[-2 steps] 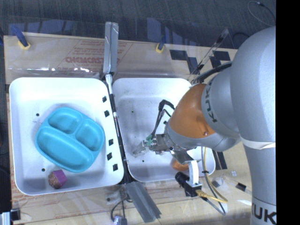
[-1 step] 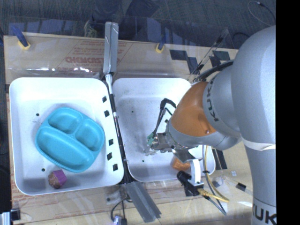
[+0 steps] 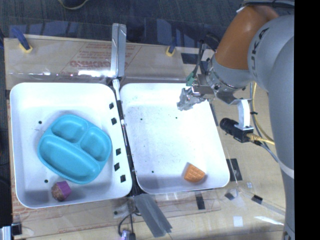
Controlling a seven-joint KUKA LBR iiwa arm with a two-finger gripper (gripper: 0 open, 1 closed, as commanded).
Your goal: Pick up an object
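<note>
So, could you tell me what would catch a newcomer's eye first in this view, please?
The bright blue divided plate stands out most, lying in the left bin with a small purple object just below it near the front wall. In the right bin, a small orange piece sits alone near the front right corner. The grey arm with its orange band enters from the right, its gripper over that bin's far right part.

An orange wedge (image 3: 194, 173) lay flat in the right bin's near corner, well below my pincer (image 3: 186, 102).
</note>
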